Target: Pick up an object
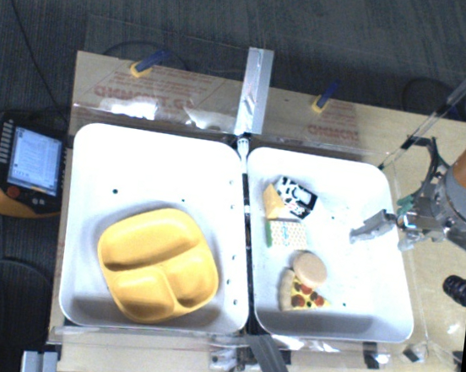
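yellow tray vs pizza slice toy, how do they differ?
Size: the yellow tray is far bigger than the pizza slice.
Place: the tray lies alone in the left bin; the pizza slice lies in the right bin, close beside the burger toy.
Look: the tray is plain yellow with moulded compartments; the pizza slice is tan with red and dark spots.
Shared: both lie flat, apart from the gripper.
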